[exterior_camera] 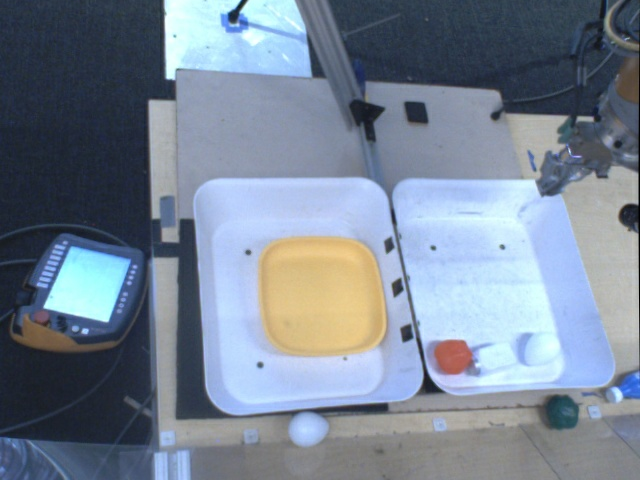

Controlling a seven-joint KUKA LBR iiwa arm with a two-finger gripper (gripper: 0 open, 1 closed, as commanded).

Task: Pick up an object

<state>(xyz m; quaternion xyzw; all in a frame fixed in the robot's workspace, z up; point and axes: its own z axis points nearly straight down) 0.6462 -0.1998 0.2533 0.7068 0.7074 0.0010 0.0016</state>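
A yellow square plate (pixel 323 295) lies in the left bin (pixel 225 218). In the right bin (pixel 480 218), along its near edge, sit a small red-orange object (pixel 452 356), a white piece (pixel 496 357) beside it and a white ball (pixel 541 348). My gripper (pixel 558 171) hangs at the right bin's far right corner, above its rim and well away from those objects. Nothing shows between its fingers.
A white egg-shaped object (pixel 308 428) lies on the bench in front of the left bin. A dark green ball (pixel 562 410) and a blue-and-white item (pixel 625 388) rest at the near right. A teach pendant (pixel 78 291) sits on the floor at left. A metal pole (pixel 335 48) slants over the back board.
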